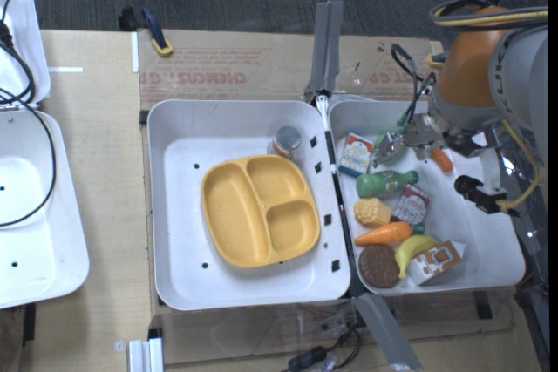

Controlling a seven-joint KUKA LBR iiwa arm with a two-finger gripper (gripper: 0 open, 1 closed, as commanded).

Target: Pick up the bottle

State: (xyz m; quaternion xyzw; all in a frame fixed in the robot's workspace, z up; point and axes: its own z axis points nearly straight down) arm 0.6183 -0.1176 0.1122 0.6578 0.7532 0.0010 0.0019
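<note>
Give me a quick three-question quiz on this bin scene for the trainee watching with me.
1. True or false: the green bottle lies on its side in the right bin.
2. Which item sits just above the bottle in the view? A) the banana B) the small blue and white carton C) the yellow divided tray
3. Fill in: the small can stands in the ____ bin, beside the tray.

Key
1. True.
2. B.
3. Left. The gripper is above the bottle, near the carton, and the bottle is not between its fingers.
</note>
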